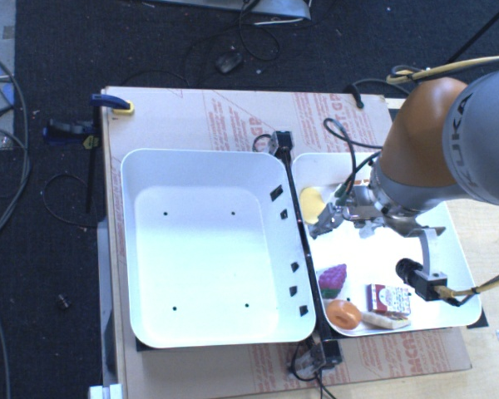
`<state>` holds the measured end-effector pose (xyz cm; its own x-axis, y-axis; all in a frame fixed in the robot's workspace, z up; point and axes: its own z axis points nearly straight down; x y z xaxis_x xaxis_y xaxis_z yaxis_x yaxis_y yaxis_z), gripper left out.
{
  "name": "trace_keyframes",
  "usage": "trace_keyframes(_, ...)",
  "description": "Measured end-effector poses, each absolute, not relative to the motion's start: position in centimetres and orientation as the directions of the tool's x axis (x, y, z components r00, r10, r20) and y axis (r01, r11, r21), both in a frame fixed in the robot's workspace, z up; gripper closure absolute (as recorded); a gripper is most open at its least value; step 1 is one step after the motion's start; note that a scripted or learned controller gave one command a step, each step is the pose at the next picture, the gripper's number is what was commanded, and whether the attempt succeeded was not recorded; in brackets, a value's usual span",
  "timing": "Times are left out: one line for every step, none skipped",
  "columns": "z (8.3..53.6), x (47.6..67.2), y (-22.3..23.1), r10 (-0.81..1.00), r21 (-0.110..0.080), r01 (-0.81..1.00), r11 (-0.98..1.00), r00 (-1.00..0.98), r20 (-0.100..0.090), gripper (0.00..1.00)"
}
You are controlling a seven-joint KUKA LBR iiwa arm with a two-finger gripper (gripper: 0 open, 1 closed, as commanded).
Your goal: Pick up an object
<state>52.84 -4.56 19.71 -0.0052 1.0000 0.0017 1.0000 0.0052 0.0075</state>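
Camera view | gripper (326, 220) hovering in right bin (457, 248) beside yellow obj (311, 201) | fingers state: can't tell

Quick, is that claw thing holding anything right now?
Gripper: low in the right bin, beside a yellow object; whether it holds anything cannot be told.

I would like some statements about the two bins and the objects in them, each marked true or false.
1. The purple object lies in the right bin. True.
2. The orange object lies in the left bin. False: it lies in the right bin, near its front edge.
3. The yellow object lies near the wall between the bins. True.
4. The gripper hangs over the left bin. False: it is over the right bin, beside the yellow object.
5. The red and white packet is behind the yellow object. False: it lies nearer the front.
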Motion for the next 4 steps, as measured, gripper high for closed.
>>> trace_keyframes(19.2, 52.7, -4.9, 1.0, 0.0, 1.0, 0.0, 0.0, 0.0, 0.0)
trace_keyframes(21.1, 59.0, -11.1, 1.0, 0.002, 1.0, -0.003, 0.003, -0.002, 0.0)
trace_keyframes(19.2, 59.3, -12.7, 1.0, -0.001, 1.0, -0.001, 0.001, 0.0, 0.0)
trace_keyframes(16.5, 54.6, -10.0, 1.0, -0.003, 1.0, 0.001, -0.001, 0.001, 0.0)
